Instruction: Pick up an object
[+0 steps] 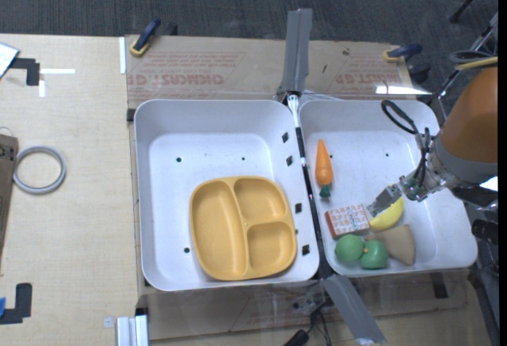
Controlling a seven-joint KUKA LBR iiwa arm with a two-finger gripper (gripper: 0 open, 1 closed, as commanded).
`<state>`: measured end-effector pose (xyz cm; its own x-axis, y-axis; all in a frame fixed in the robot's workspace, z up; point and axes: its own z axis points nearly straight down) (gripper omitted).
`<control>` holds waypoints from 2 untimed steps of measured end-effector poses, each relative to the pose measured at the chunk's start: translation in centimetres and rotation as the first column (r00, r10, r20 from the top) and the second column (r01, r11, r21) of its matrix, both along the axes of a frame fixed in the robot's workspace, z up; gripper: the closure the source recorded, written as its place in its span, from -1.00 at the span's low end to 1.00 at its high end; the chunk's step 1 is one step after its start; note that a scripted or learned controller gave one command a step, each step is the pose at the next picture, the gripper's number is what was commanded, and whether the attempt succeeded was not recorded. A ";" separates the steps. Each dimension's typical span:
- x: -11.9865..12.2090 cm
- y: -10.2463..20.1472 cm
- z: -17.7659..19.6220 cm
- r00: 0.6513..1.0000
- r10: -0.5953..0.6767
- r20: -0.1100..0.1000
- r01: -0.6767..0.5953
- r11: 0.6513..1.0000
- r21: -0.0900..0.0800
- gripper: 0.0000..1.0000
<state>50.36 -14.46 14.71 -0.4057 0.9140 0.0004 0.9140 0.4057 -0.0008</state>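
Bins sit side by side on the worktop (71,257), seen from the camera above. The left bin (158,131) holds a yellow divided plate (242,226) lying flat. The right bin (356,119) holds a carrot (322,163) near its left wall, a small red and white packet (347,219), a green pear (360,251), a tan wedge (400,243) and a banana (387,214), all bunched toward the near edge. The arm (475,127) reaches in from the right, and the hand (394,199) is low over the banana, just touching or just above it. Whether its fingers are spread or closed I cannot tell. A roll of tape (36,169) lies on the worktop at far left.
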 end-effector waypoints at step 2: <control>-2.5 -1.7 -0.4 1.000 -0.010 0.002 0.010 1.000 -0.001 -1.00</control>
